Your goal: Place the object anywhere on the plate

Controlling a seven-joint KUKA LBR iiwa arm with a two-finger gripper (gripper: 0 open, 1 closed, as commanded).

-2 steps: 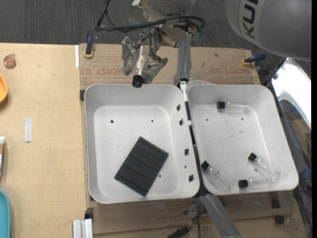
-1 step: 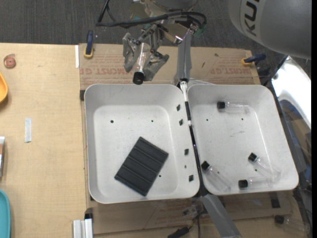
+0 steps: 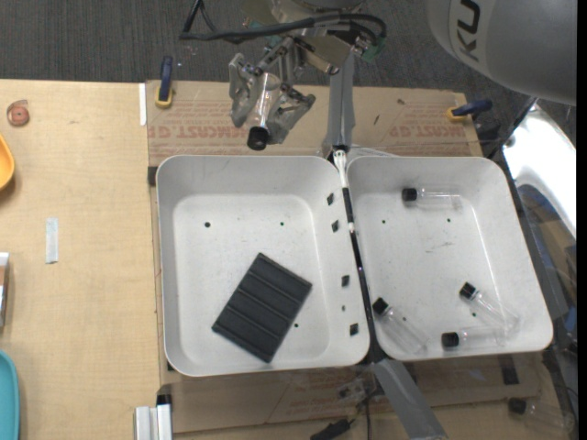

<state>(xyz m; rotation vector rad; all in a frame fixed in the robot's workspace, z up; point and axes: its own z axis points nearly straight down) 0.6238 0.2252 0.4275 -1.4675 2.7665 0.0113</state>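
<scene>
So the vial [image 3: 259,133], a clear tube with a black cap, looks to be pinched in the gripper [image 3: 263,114]. The jaws are clamped on its body and the cap pokes out below them, pointing down. It's a small thing and a busy bit of the frame, so take that as my best read, but it does sit right between the two metal fingers.

The black ribbed plate [image 3: 263,305] is the target. It lies flat and skewed on the floor of the bin [image 3: 174,246], well apart from the jaws on the side nearest the camera. The jaws themselves aren't over the bin: they hang above the cardboard [image 3: 404,126] just past its far rim.

Off to the arm's side of the jaws is the other bin [image 3: 527,255], with four loose vials [image 3: 431,194] scattered in it. None of them is anywhere near the plate.

Progress-wise I'd call it about halfway. The pick seems done, and nothing is on the plate yet. What's left is carrying the vial in over the rim, coming down over the plate and letting go. The tube is round, so it could roll off those ribs if it's dropped from any height.
</scene>
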